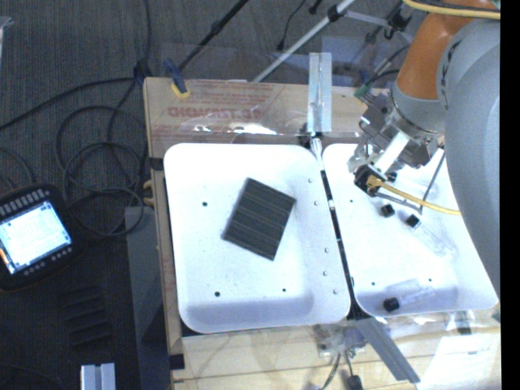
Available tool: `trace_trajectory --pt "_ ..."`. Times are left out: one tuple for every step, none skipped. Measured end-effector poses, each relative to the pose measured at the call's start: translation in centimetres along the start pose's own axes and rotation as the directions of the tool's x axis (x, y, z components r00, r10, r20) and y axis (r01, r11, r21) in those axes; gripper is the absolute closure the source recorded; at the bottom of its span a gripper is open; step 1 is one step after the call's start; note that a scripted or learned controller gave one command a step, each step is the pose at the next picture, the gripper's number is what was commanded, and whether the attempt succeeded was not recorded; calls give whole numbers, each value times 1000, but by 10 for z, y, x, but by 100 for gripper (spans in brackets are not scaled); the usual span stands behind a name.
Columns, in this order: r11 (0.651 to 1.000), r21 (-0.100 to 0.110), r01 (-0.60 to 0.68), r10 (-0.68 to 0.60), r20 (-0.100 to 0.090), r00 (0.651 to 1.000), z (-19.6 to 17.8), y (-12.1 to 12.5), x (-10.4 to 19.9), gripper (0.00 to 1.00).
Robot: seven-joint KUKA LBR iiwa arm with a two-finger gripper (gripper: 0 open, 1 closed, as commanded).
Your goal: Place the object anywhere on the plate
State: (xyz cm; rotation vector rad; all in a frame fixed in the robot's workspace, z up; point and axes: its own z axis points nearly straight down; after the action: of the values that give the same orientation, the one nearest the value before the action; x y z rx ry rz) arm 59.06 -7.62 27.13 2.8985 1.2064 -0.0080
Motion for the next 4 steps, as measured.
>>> trace_trajectory --pt "986 1 168 -168 1 986 39 -63 64 100" --pt "986 1 168 -168 1 986 39 -63 64 0" --pt "821 0 571 -571 -2 821 8 -99 60 0" --pt "809 2 587 -587 -2 809 87 -110 119 0"
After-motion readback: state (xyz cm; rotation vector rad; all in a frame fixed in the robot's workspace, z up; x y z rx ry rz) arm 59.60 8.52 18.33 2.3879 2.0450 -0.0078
